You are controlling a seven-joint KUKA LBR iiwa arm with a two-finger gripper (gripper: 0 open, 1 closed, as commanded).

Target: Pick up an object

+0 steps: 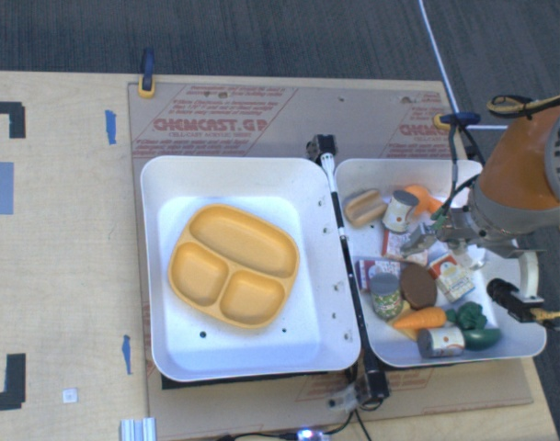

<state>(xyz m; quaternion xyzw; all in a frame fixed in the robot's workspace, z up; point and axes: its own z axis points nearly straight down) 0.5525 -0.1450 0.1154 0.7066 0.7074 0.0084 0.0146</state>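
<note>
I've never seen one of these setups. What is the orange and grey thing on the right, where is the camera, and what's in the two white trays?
It is a robot arm, seen by one fixed camera looking down at a slant. Its gripper hangs over the right bin, which holds a jumble of toy food: a hot dog, a carrot, small cans and packets. The left bin holds a yellow divided plate. I can't see anything held between the fingers.

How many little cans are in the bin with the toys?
3. One can stands near the back by the hot dog, one beside the brown disc, one lies at the front. The arm may hide more.
</note>
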